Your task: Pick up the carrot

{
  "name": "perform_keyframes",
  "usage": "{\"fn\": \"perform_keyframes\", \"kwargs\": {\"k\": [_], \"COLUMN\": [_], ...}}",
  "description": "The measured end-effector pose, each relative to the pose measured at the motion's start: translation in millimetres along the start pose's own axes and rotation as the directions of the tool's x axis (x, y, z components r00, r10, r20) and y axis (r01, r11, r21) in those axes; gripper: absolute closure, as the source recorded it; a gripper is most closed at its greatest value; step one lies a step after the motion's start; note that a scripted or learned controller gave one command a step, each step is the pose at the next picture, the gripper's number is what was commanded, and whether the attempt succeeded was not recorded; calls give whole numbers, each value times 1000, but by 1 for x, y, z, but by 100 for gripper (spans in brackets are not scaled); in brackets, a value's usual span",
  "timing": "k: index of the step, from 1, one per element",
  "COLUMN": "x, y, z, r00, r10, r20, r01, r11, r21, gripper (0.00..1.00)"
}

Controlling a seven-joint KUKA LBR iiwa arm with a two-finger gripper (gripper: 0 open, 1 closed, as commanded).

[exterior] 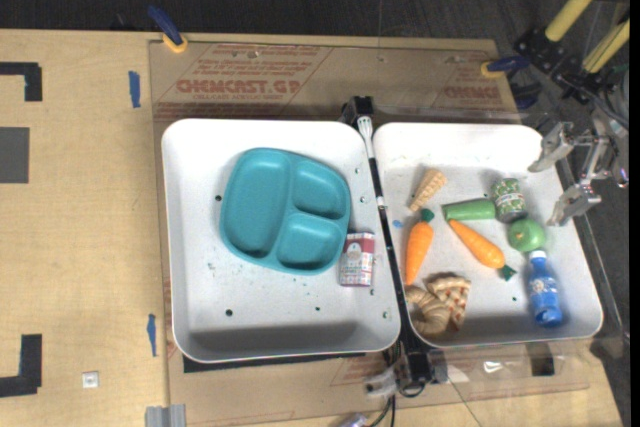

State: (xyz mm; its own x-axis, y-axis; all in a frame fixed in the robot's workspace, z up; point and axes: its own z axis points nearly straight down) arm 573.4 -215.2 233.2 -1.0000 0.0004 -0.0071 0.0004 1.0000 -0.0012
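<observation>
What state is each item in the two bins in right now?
Teal plastic divided plate: flat, upright, left bin.
Small white-and-pink can: standing by plate's edge.
Two orange toy carrots: lying flat, right bin, ungrasped.
Blue bottle: on its side.
Green-labelled can: tipped over.
Green apple: resting.
Hand: at right bin's edge, holding nothing.

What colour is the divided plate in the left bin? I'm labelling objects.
Teal, a plain blue-green all over. The divided plate shows in the camera view.
</observation>
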Motion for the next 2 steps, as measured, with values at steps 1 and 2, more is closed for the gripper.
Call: {"fn": "perform_keyframes", "kwargs": {"k": [1,2], "x": [43,86], "y": [56,99], "z": [104,142], "r00": [993,1000], "r10": [-119,-8], "r20": [-8,10], "r01": [119,8], "r11": [993,1000], "r21": [-6,4], "gripper": [0,0]}}
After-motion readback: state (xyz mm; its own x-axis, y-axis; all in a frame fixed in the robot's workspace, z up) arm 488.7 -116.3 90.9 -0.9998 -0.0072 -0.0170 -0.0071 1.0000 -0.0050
